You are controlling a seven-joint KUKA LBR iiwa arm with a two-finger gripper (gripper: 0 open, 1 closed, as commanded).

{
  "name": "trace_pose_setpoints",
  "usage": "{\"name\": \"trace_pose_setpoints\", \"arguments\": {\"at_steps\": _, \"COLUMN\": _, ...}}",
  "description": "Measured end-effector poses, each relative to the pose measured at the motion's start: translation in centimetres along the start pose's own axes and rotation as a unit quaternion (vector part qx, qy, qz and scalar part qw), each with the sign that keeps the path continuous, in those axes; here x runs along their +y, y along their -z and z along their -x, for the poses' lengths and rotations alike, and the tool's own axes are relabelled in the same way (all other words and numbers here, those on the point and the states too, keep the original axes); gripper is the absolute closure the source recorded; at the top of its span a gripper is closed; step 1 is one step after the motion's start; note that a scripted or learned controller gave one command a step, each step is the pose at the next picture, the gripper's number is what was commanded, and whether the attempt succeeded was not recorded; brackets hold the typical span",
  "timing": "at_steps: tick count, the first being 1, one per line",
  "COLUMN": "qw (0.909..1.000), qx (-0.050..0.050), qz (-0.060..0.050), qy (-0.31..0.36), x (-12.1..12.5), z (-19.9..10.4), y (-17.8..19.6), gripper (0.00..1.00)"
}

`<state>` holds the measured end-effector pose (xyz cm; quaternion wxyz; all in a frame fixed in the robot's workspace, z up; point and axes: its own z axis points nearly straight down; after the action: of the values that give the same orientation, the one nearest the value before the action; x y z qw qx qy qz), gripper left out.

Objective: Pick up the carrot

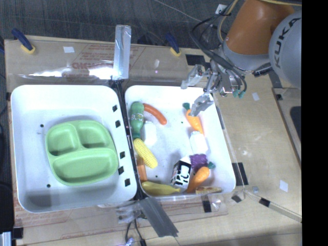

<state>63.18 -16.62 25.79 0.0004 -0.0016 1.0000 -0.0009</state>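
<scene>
The carrot lies near the right wall of the right bin, its green top pointing toward the far rim, with a white egg-like piece just below it and purple grapes further down. The hand hangs right over the carrot's leafy end, though whether it is spread or clenched I cannot tell; a green divided plate sits in the left bin
</scene>
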Motion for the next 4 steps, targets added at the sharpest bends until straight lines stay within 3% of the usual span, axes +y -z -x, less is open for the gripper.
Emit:
{"name": "trace_pose_setpoints", "arguments": {"at_steps": 1, "qw": 0.9961, "qx": 0.005, "qz": 0.003, "qy": 0.088, "x": -4.3, "z": 1.8, "y": -11.7, "gripper": 0.0}}
{"name": "trace_pose_setpoints", "arguments": {"at_steps": 2, "qw": 0.9974, "qx": 0.001, "qz": 0.001, "qy": 0.073, "x": -4.1, "z": -1.5, "y": -16.7, "gripper": 0.0}}
{"name": "trace_pose_setpoints", "arguments": {"at_steps": 3, "qw": 0.997, "qx": -0.003, "qz": 0.0, "qy": 0.077, "x": -3.9, "z": -1.2, "y": -15.4, "gripper": 1.0}}
{"name": "trace_pose_setpoints", "arguments": {"at_steps": 4, "qw": 0.997, "qx": -0.002, "qz": 0.0, "qy": 0.077, "x": -3.8, "z": -1.2, "y": -15.4, "gripper": 0.0}}
